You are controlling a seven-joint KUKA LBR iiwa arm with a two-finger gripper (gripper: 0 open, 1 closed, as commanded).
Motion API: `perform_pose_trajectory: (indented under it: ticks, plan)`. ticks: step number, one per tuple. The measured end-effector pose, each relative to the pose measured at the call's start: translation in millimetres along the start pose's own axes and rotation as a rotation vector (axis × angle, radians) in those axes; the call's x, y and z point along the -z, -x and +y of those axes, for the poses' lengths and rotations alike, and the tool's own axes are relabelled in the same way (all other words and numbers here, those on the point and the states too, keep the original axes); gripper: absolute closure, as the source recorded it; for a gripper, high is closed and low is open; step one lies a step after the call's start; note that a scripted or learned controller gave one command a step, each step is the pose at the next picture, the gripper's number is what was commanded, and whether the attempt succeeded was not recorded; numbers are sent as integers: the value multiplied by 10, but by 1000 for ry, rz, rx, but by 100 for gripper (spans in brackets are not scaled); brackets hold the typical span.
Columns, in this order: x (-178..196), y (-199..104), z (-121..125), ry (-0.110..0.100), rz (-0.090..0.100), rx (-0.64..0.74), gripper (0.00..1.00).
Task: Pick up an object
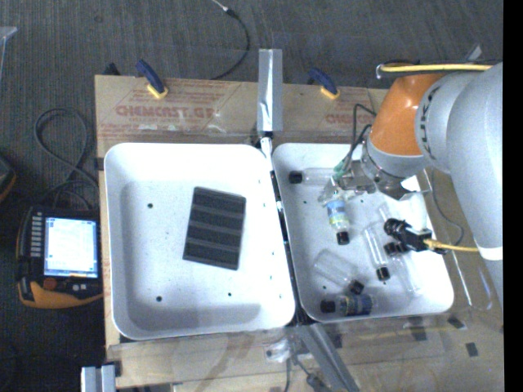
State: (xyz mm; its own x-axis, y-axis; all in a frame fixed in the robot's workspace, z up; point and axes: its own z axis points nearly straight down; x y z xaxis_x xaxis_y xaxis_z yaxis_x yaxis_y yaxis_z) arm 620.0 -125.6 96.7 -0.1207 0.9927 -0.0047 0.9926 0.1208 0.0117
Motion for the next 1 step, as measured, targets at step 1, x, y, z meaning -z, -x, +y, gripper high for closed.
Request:
perform_pose_trajectory:
  ticks: [1]
  plan:
    - [1245,-541,400,-17,2,-100,100]
